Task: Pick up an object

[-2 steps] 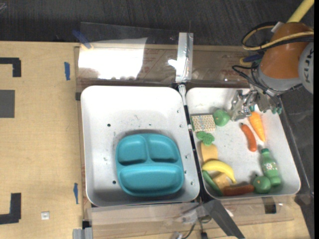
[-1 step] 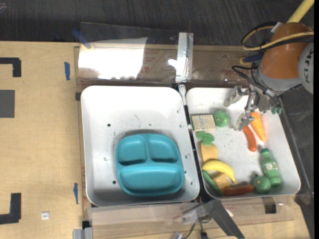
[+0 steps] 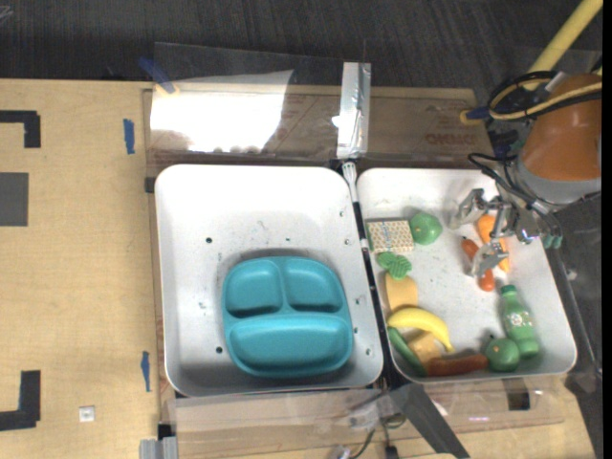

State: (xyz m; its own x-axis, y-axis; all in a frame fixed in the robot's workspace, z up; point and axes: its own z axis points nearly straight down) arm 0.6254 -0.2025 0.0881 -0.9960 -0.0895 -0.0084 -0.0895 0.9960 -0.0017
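The table (image 3: pixel 67 256) carries 2 white bins side by side. The left bin (image 3: pixel 182 208) holds a teal tray (image 3: pixel 285 316) with 3 compartments, lying toward the bin's near edge. The right bin (image 3: pixel 564 333) holds a scatter of toy food: a tan waffle (image 3: pixel 388 234) by the dividing wall, a green ball (image 3: pixel 426 228) just beside it on the right, a small green leafy piece (image 3: pixel 393 262) below the waffle, a yellow block (image 3: pixel 401 292) under that, and a banana (image 3: pixel 421 325) nearer the front. A red sausage (image 3: pixel 457 362) lies along the front wall, with a green pepper (image 3: pixel 502 354) just to its right and a green bottle (image 3: pixel 516 318) lying along the right side, its cap pointing to the back. The arm (image 3: pixel 564 142) reaches in from the right, its orange band above the bin's far right corner, and the tool (image 3: pixel 490 235) hangs low over the right half of that bin. An orange toy (image 3: pixel 485 251), carrot-like, sits right at the tool; metal parts cover some of it, so I cannot tell whether the tool is spread or pinching it. A clear plastic sheet (image 3: pixel 220 113) lies on the table behind the left bin
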